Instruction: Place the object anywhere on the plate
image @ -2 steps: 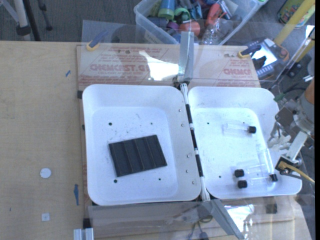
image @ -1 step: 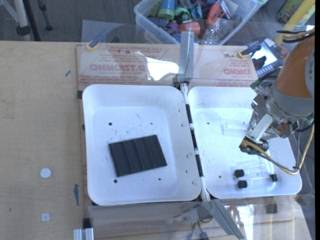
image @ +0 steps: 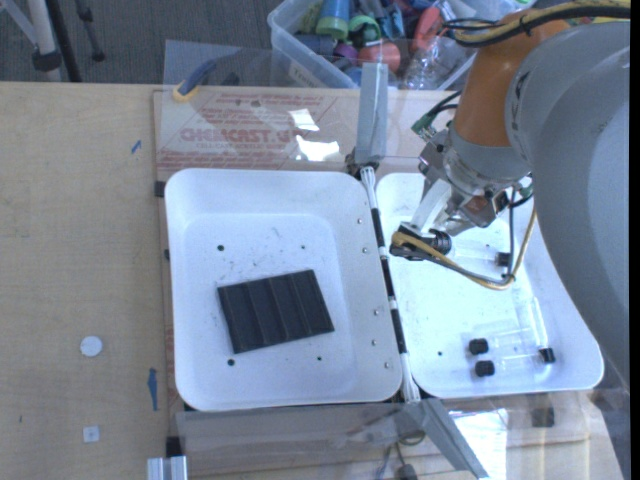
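Observation:
A dark grey ribbed plate (image: 275, 311) lies flat in the left white bin (image: 200, 218), a little in front of its middle. Small clear tubes with black caps (image: 505, 348) lie in the front right part of the right white bin (image: 440, 298). My gripper (image: 462, 211) hangs over the back left part of the right bin, near the divider between the bins. It is well behind the tubes and to the right of the plate. I see nothing held at its tip.
A clear tote of colourful toys (image: 400, 18) stands behind the bins. A sheet of clear plastic film (image: 250, 133) lies behind the left bin. The wooden bench top (image: 70, 248) stretches out to the left.

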Controlling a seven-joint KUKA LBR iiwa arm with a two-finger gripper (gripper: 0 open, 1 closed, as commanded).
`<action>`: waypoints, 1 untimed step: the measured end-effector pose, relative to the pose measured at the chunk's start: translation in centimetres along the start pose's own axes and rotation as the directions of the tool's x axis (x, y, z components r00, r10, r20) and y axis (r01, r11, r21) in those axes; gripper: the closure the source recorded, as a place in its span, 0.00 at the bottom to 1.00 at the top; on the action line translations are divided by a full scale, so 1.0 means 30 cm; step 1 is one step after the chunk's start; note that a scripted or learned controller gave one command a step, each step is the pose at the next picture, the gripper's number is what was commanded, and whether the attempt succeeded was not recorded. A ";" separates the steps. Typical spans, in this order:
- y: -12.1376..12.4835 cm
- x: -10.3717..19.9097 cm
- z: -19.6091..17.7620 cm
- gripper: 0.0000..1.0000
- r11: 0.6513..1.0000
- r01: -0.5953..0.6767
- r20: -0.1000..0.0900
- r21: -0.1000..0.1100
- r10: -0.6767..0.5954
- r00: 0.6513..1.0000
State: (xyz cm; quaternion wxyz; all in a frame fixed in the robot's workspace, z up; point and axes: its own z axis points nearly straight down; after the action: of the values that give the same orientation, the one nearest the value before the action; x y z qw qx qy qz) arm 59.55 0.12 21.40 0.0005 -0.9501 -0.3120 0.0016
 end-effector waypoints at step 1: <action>-0.198 0.240 -0.023 1.00 0.986 0.164 0.000 -0.001 -0.164 0.987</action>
State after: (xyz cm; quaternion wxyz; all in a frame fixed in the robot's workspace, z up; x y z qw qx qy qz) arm 61.84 9.17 22.10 0.0000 -0.9212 -0.3890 0.0013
